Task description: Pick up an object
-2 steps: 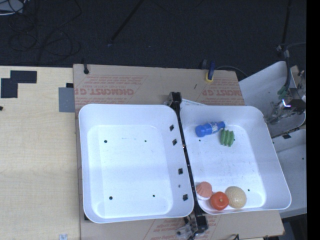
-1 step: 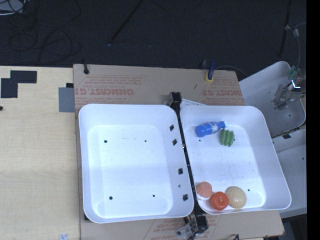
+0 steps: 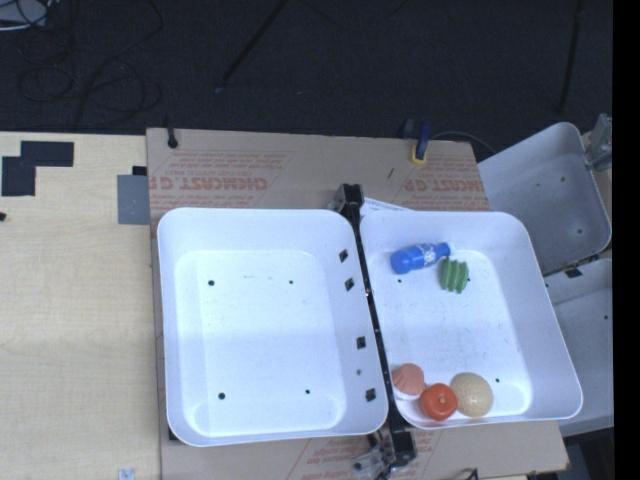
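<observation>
- We count five candidates for the pick, all in the right bin (image 3: pixel 556 340): a blue bottle (image 3: pixel 420 257), a green ribbed piece (image 3: pixel 454 274), and three round things in the near corner.
- We cannot tell how the gripper stands, wide or narrow, and we see nothing held.
- By the rig, the arm comes in from the right side, so we judge that every candidate lies to its left and that the right bin is the nearer one.
- The blue bottle lies on its side near the far wall. Its long axis runs roughly left to right, with the cap end tilted slightly toward the far right.
- We judge that a grasp across the bottle's short width would need the closing direction set near-to-far.
- The green ribbed piece sits just beside the bottle's right end. It is close enough to crowd a finger coming down on that side.
- The pink ball (image 3: pixel 408 378), the red-orange ball (image 3: pixel 438 401) and the beige ball (image 3: pixel 472 394) cluster together, touching or nearly so, hard against the near wall.
- We judge the wall and the neighbours leave little room for a grasp in that corner.
- The left bin (image 3: pixel 250 230) holds no target, and the black joint (image 3: pixel 362 298) between the bins stands well left of the bottle.
- A grey plate (image 3: pixel 545 188) lies outside the right bin, at its far right.
</observation>
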Available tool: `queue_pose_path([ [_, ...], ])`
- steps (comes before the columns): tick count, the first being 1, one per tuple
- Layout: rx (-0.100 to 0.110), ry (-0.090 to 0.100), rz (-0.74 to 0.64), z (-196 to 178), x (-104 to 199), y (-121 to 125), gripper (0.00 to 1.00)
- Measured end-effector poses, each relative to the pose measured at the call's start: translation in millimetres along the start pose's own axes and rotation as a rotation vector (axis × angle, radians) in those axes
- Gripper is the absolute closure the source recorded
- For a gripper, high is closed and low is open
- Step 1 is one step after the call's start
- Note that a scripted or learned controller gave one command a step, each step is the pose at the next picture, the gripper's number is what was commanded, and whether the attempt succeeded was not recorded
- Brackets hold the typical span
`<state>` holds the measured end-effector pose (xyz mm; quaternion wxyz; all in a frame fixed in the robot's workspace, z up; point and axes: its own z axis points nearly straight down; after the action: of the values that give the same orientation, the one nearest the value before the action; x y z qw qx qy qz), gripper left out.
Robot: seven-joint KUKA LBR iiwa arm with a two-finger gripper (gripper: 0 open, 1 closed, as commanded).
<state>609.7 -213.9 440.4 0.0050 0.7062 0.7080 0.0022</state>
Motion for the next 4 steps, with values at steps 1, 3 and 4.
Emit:
queue_pose_path([
  [1, 0.014, 0.005, 0.004, 20, 1, -37, 1.00],
  [3, 0.005, 0.002, 0.001, 6, 0, -54, 1.00],
  [4, 0.013, 0.005, 0.004, 14, 1, -100, 1.00],
])
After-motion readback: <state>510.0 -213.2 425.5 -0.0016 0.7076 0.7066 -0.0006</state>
